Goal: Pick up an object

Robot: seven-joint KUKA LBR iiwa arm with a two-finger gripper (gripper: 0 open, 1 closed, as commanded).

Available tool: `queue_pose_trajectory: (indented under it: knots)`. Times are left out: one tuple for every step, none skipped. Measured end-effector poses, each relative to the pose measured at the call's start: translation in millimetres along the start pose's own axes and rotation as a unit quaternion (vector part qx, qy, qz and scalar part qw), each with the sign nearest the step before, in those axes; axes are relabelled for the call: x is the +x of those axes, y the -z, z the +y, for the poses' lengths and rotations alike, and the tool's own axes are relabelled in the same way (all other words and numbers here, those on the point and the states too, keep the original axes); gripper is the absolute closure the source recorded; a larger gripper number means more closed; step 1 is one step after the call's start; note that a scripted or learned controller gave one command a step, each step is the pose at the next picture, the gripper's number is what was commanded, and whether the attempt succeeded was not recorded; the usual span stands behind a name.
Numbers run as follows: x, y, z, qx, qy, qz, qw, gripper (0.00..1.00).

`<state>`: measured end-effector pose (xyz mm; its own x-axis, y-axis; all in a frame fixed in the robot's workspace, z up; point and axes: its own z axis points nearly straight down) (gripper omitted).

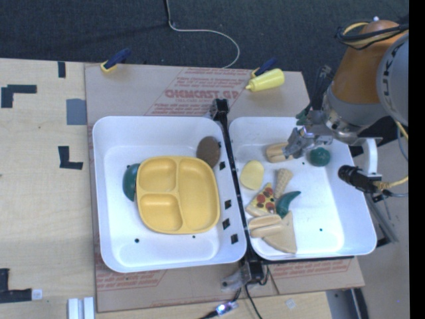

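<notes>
Jaws (294,146) low in right bin (332,198) — beside tan piece (275,153).

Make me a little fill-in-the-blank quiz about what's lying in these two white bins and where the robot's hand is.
1. The yellow tray with compartments lies in the ____ bin.
2. The tray has ____ compartments.
3. The robot's hand is over the ____ bin, near a small green ball.
4. The pizza slice lies in the ____ bin.

Missing words: left; three; right; right
</notes>
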<state>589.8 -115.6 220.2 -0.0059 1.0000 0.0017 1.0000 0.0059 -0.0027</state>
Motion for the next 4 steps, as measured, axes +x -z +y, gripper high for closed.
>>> queue_pose_trajectory:
  knots:
    - [46, 10, -21, 0.000, 0.000, 0.000, 1.0000, 1.00]
    - [84, 2, -43, 0.001, -0.001, 0.000, 1.0000, 1.00]
    - [130, -5, -77, 0.002, 0.000, 0.000, 1.0000, 1.00]
    - [154, -6, -78, 0.001, -0.001, 0.000, 1.0000, 1.00]
